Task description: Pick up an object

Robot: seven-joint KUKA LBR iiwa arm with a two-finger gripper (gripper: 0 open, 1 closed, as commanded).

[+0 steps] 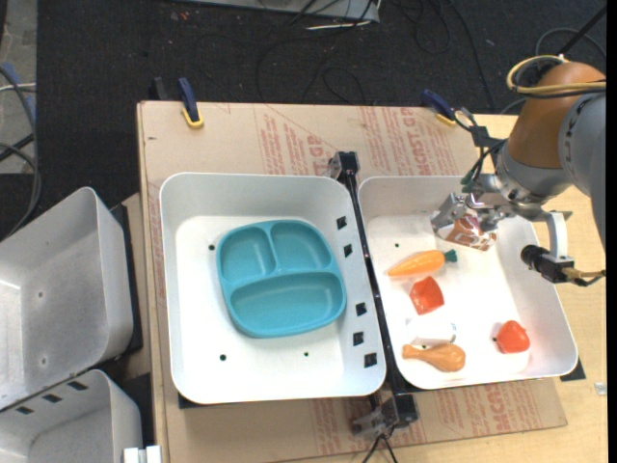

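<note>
Right now the hand (467, 222) hangs over the carrot (417, 262); grip state unclear

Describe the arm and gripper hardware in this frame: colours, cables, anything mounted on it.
The arm is grey with a wide orange band above the wrist. A yellowish cable loops over the top of the orange section. The gripper is silvery metal with some red showing on it, with thin dark wires running to it from the wrist. A pale bracket carrying a black cylindrical part sticks out below the wrist.
</note>
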